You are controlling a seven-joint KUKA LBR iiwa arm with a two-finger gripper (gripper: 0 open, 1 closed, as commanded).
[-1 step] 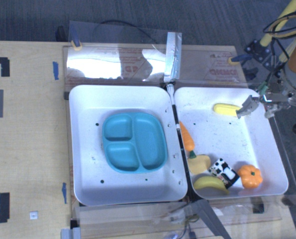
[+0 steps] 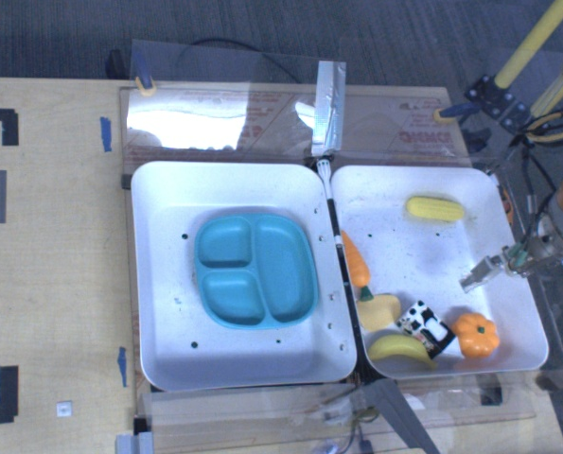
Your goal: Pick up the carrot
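The carrot (image 2: pixel 355 261) is a small orange cone with a green stub at its lower end. It lies against the left wall of the right bin (image 2: pixel 470 183), pointing up and down in the view. My gripper (image 2: pixel 484 270) reaches in over the right bin's right side, well to the right of the carrot and apart from it. It hovers above bare bin floor, with nothing seen in it.
Sharing the right bin are a yellow corn-like piece (image 2: pixel 435 208) at the back and, along the front, a pale yellow fruit (image 2: pixel 379 310), a banana (image 2: pixel 399 349), a black-and-white cow toy (image 2: pixel 425 324) and an orange pumpkin (image 2: pixel 477 337). A blue divided plate (image 2: pixel 255 270) lies in the left bin (image 2: pixel 158 253).
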